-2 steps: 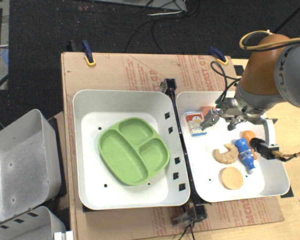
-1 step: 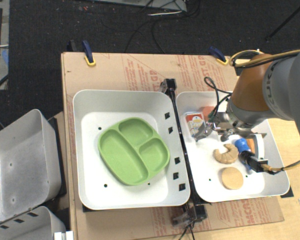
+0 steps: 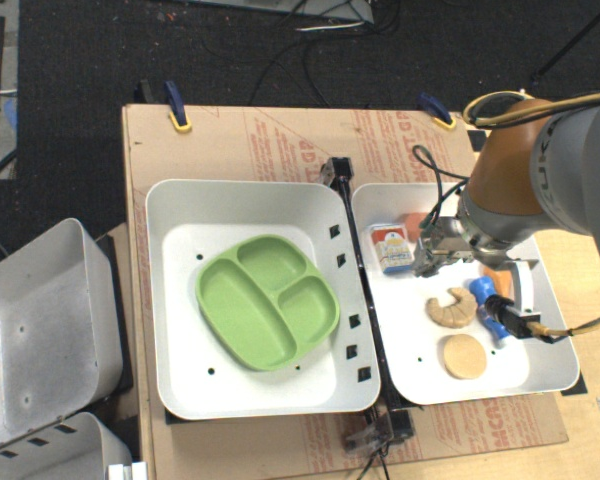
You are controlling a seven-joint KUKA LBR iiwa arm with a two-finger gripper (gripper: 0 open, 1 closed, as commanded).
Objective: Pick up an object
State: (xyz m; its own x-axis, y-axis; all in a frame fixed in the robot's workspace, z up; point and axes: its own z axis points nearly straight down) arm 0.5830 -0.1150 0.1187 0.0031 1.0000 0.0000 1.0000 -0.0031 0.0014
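Note:
The right bin [image 3: 540, 368] holds several small items. A white carton with a red and blue label [image 3: 391, 248] lies at its left side. A tan croissant-shaped piece [image 3: 451, 311] and a round tan biscuit [image 3: 464, 356] sit nearer the front. A blue piece [image 3: 487, 298] lies to the right of the croissant, and something orange [image 3: 413, 223] peeks out behind the carton. My gripper [image 3: 436, 255] hangs low over the bin, just right of the carton and behind the croissant. Nothing shows as held in it.
In the left bin [image 3: 170, 368] lies a green divided plate [image 3: 267, 301]. A black divider with clips [image 3: 357, 288] runs between the bins. The grey and orange arm [image 3: 525, 183] covers the right bin's back right corner. A grey container [image 3: 40, 328] stands left of the bench.

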